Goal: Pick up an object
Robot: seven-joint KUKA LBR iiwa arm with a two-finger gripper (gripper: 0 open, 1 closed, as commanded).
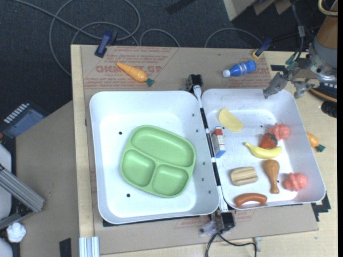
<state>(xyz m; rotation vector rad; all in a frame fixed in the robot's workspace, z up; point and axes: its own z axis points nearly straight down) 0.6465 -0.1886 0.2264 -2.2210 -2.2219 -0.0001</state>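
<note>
My gripper [288, 85] hangs at the far right corner of the right bin [252, 101], fingers spread and open with nothing between them. Below it in that bin lie a yellow chip [230, 120], a small carton [218, 141], a banana [263, 151], a strawberry [268, 141], a pink piece [280, 131], a drumstick [272, 173], a bread roll [243, 175], a sausage [250, 199] and another pink piece [295, 181]. The left bin [107, 111] holds a green divided plate [157, 160].
On the bench beyond the bins lie a toy carrot [134, 72] and a blue bottle [240, 69]. Another small carrot [313, 141] sits just outside the right bin's right wall. Cables and blue clips run behind the bench.
</note>
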